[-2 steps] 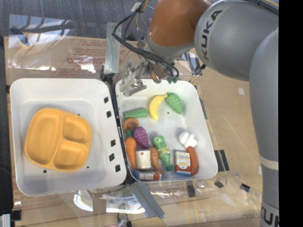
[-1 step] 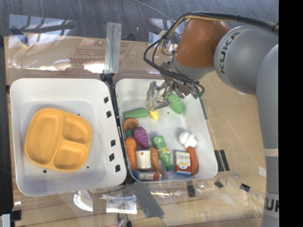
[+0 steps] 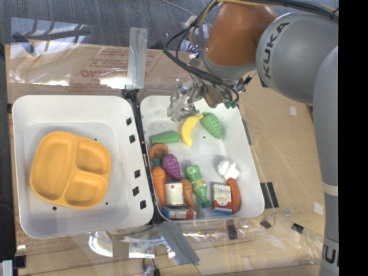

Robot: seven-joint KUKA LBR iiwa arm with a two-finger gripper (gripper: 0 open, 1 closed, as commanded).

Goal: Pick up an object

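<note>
The pincer (image 3: 183, 103) hangs over the top of the right bin (image 3: 251, 171), just above the banana (image 3: 190, 129) — likely the toy to grab, as it lies free — but whether it is open or closed I cannot tell.

Two white bins side by side: the left bin (image 3: 23, 154) holds one yellow divided tray (image 3: 70, 169); the right bin (image 3: 250, 177), beside it, holds about a dozen toy foods, including one banana (image 3: 190, 129), one purple grape bunch (image 3: 171, 166), and two cartons (image 3: 221, 198).
</note>
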